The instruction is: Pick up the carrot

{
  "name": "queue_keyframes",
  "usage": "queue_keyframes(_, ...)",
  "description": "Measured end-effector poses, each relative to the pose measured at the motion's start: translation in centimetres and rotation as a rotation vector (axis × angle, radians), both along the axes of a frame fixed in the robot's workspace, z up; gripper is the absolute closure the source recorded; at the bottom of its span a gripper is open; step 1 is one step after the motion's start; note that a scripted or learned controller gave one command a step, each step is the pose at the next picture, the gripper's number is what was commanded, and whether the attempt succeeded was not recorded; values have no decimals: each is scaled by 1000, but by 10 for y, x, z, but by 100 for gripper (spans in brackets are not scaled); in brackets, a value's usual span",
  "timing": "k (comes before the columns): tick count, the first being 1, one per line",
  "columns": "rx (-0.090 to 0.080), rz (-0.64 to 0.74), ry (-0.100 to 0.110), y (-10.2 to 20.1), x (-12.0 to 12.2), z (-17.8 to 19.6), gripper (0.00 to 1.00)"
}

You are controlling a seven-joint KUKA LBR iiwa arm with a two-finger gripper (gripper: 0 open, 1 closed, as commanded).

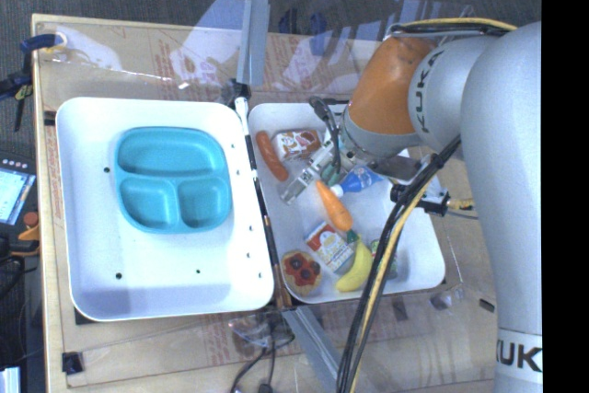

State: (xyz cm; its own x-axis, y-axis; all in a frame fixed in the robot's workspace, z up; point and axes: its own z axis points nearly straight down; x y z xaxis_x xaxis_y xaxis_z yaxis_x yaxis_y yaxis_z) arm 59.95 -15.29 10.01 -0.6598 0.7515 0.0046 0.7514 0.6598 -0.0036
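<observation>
Carrot [334,206] lies mid right bin [421,264], tilted, leafy end toward the pincer [311,174]. Pincer sits just up-left of it, low in the bin; can't tell how wide it's open or whether it grips anything. Banana [356,268] below the carrot, sausage [271,156] up-left.

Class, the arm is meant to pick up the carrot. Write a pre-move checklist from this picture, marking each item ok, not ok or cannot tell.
1. Small orange plastic carrot in view in the right white bin: ok.
2. Gripper near the carrot, just beside its upper end: ok.
3. Carrot between the gripper's fingers: cannot tell.
4. Carrot free of neighbours: not ok; a small printed food packet lies against its lower tip, a yellow toy banana close by.
5. Blue divided plate in the left bin, out of the way: ok.
</observation>
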Motion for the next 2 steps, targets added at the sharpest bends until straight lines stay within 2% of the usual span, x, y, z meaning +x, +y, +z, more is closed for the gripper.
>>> queue_keyframes(1,0,4,1,1,0,9,100)
queue_keyframes(2,0,4,1,1,0,9,0)
